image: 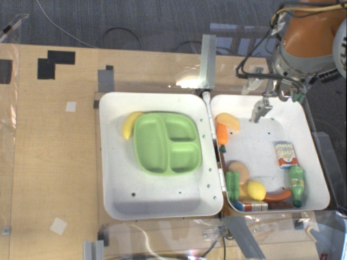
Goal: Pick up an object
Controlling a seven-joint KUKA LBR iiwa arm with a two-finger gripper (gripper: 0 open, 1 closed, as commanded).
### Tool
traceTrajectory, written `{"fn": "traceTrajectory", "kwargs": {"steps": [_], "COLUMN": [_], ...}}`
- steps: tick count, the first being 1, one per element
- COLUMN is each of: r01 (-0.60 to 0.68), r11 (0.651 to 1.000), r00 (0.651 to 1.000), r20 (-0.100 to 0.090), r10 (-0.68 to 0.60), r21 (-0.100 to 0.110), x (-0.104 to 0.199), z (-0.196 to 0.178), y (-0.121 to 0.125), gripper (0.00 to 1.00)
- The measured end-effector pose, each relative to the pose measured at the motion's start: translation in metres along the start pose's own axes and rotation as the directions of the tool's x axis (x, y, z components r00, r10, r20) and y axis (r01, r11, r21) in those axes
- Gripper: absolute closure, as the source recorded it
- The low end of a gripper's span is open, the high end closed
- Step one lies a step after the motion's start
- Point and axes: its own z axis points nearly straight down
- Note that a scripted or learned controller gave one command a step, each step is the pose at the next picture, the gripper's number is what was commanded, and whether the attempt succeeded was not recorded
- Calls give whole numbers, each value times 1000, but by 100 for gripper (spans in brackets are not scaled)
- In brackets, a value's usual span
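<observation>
The gripper (261,111) hangs over the upper part of the right bin (312,124), near its far rim, and nothing is seen between its fingers; whether they are spread or closed cannot be told at this slant. Just to its left lie a pale orange piece (228,122) and an orange carrot (222,135) against the bin's left wall. Below and to its right sits a small red-and-white can (284,155), with a green bottle (296,184) further down. Well below the gripper, in the near corner, crowd a yellow lemon (256,190), a tan round item (238,172) and a red sausage (278,196) (all touching or nearly so). Far left, in the left bin (116,199), a green divided plate (166,143) rests beside a banana (129,124).
</observation>
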Motion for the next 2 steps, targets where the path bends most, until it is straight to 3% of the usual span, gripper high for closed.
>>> {"fn": "traceTrajectory", "kwargs": {"steps": [1, 2], "r01": [76, 20], "r11": [997, 1000], "r00": [997, 1000], "r20": [-8, 5], "r10": [-76, -21], "r21": [-1, 4], "x": [12, 73], "z": [95, 152], "y": [-54, -105], "gripper": [0, 0]}}
